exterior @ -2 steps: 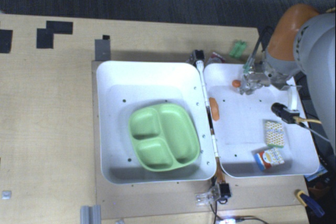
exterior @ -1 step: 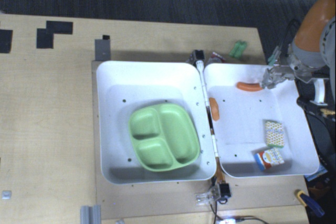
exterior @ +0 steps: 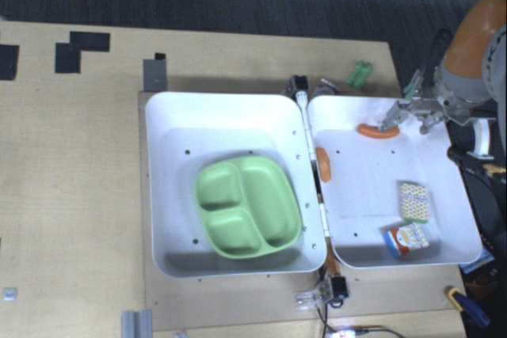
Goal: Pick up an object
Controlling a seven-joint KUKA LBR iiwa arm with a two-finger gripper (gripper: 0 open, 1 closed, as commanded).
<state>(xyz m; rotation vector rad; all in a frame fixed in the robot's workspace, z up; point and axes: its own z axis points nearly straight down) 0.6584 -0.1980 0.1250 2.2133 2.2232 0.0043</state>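
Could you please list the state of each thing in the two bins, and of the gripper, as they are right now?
Green divided plate: lying flat in the left bin, right way up.
Orange sausage: lying in the right bin near its far wall, at the gripper's tips.
Second orange piece: lying against the right bin's left wall.
Patterned packet: lying flat.
Small carton: lying on its side.
Gripper: lowered at the sausage.

Pale wood-grain worktop (exterior: 71, 194), matt, smooth. Two white bins (exterior: 170, 249) of smooth plastic with a soft sheen. Green divided tray (exterior: 247, 206) at 9 o'clock, plastic, satin. Orange sausage-shaped piece (exterior: 377, 131) at 1 o'clock, glossy. Small patterned packets (exterior: 414, 202) at 4 o'clock, printed paper or card. Grey metal pincer (exterior: 412, 116), dull finish.
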